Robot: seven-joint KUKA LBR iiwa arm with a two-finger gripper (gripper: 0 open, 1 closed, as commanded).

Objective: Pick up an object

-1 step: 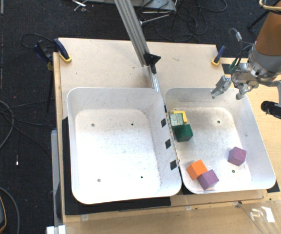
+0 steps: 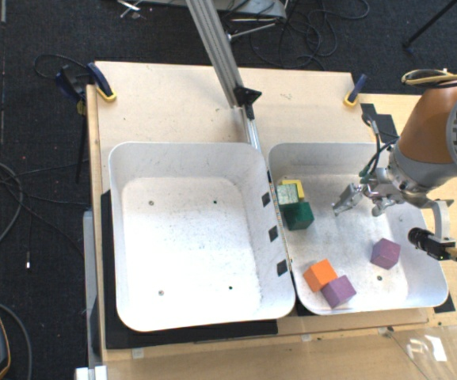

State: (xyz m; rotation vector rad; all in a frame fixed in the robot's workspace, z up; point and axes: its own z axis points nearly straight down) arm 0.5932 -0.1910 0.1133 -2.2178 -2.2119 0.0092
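Hovering open and empty over the right bin (image 2: pixel 418 295), gripper (image 2: pixel 363 199) right of the green block (image 2: pixel 298 214); nothing lifted yet.

Arm (image 2: pixel 442 133) — cut off; right edge

Arm over the right bin, blocks scattered below

The gripper (image 2: pixel 363 199) hangs above the right bin (image 2: pixel 323 158), its two fingers spread apart with nothing between them, the orange-banded arm (image 2: pixel 434 129) entering from the right. A yellow block (image 2: pixel 291 189) touches a green block (image 2: pixel 298 214) near the bin's left wall. Nearer, an orange block (image 2: pixel 320 275) sits against a purple block (image 2: pixel 338 290); another purple block (image 2: pixel 385 253) lies apart to the right. The left bin (image 2: pixel 133 161) sits beside it on the bench (image 2: pixel 173 101)
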